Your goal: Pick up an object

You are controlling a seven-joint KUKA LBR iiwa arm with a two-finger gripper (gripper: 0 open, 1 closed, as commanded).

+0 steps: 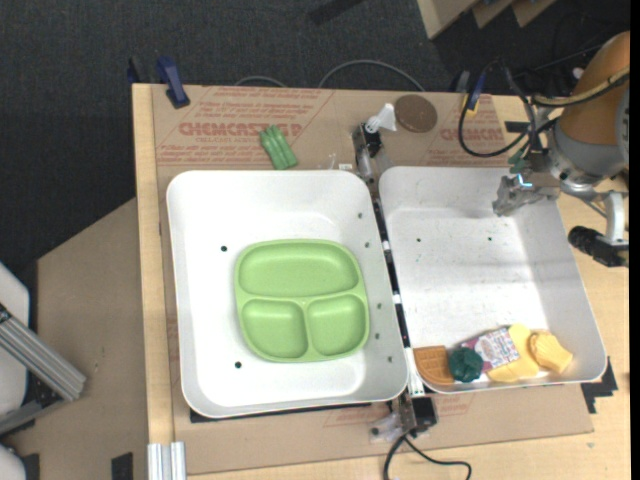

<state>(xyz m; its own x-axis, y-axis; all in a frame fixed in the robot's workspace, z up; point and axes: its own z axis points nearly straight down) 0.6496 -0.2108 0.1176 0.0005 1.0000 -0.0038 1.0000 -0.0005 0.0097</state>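
looking down on two white bins side by side on a bench. left bin (pixel 190 268): holds a green divided plate (pixel 300 300), lying flat near the middle. right bin (pixel 560 268): holds a cluster of small items along the near edge, namely a brown piece (pixel 430 363), a dark green lump (pixel 465 365), a yellow packet (pixel 505 353) and a tan piece (pixel 550 351), touching one another. gripper (pixel 520 190) over the right bin's far corner, well apart from the cluster; cannot tell finger state.
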